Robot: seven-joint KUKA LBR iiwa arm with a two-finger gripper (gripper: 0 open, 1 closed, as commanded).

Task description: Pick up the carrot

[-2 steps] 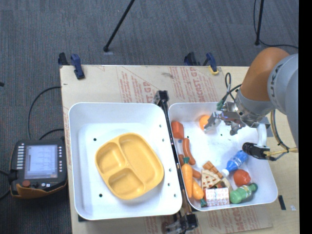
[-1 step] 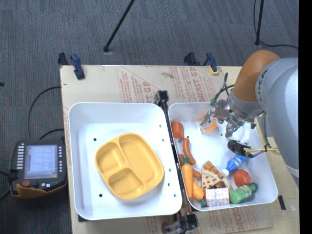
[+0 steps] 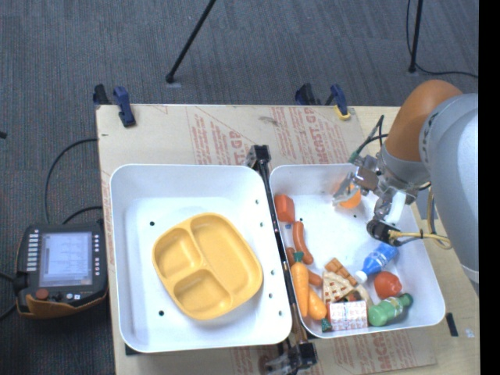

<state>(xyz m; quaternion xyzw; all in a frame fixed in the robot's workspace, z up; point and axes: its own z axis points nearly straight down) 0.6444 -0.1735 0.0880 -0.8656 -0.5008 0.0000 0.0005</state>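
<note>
**Me:** White plastic on both sides. On my screen the left bin [image 3: 125, 209] carries just a yellow divided tray [image 3: 206, 266], sitting a bit near of centre, with bare floor all round it up to the walls.

**Colleague:** And the carrot?

**Me:** Right bin [image 3: 312, 180]. I see the carrot [image 3: 300, 286] along that bin's left wall, lying lengthwise toward the near edge, green top pointing far. A sausage [image 3: 302, 242] lies just beyond it, and a red piece [image 3: 284, 208] farther still, both close to the same wall.

**Colleague:** Crowded there?

**Me:** Yes, at the near end. A waffle-like block [image 3: 338, 281] and a pink-and-white box [image 3: 348, 314] sit just right of the carrot. Further right are a small blue bottle [image 3: 380, 258], a red tomato-like piece [image 3: 387, 284] and a green item [image 3: 389, 311] by the near right corner. The far half of the bin floor is mostly bare.

**Colleague:** Gripper?

**Me:** The gripper [image 3: 349, 192] is over the far right part of that bin, well apart from the carrot. Something orange sits at its tip; I cannot tell whether the fingers are apart or together.
</note>
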